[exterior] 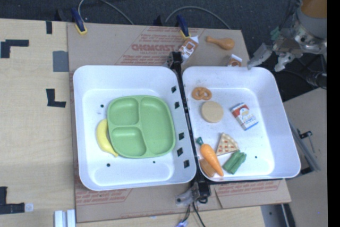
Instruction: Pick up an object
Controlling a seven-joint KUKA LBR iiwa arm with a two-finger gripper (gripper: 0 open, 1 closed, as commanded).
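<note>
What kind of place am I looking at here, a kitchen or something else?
Most likely a robot test bench, not a kitchen. Two white bins sit on clamped cardboard, the food looks like toys, such as the carrot, and a robot arm's pincer reaches in.

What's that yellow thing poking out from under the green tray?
A banana lies in the left bin, along the green tray's left edge. Its outer curve shows; the tray's rim covers its inner side.

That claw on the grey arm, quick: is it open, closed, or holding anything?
Gripper: open, fingers spread, nothing between them; it hangs above the far right corner of the right white bin.
</note>
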